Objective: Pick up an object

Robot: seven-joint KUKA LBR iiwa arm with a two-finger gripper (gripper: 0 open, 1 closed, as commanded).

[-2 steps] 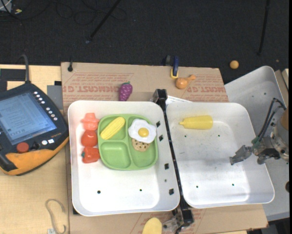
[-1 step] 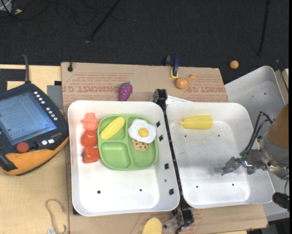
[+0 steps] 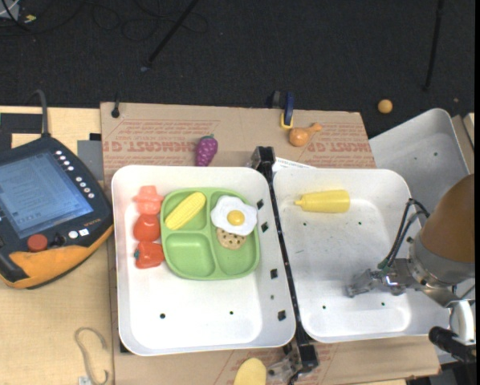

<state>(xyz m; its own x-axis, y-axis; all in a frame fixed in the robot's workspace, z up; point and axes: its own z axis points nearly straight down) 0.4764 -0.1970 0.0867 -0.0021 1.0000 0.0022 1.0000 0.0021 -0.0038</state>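
Note:
My gripper (image 3: pixel 367 285) hangs low over the front right part of the right bin (image 3: pixel 344 327), reaching in from the right edge. No object lies under it or touches it. A yellow mustard bottle (image 3: pixel 324 202) lies on its side at the back of the same bin, well apart from the gripper. In the left bin (image 3: pixel 192 319) a green divided plate (image 3: pixel 204 255) holds a corn cob (image 3: pixel 184 209), a fried egg (image 3: pixel 234 215) and a cookie (image 3: pixel 231 238). Red and orange toy pieces (image 3: pixel 147 227) lie to the left of the plate.
A tablet controller (image 3: pixel 39 207) rests on the bench at the left. On the cardboard behind the bins lie a purple grape bunch (image 3: pixel 206 150) and an orange toy (image 3: pixel 303 135). A yellow object (image 3: pixel 250 371) sits at the front edge.

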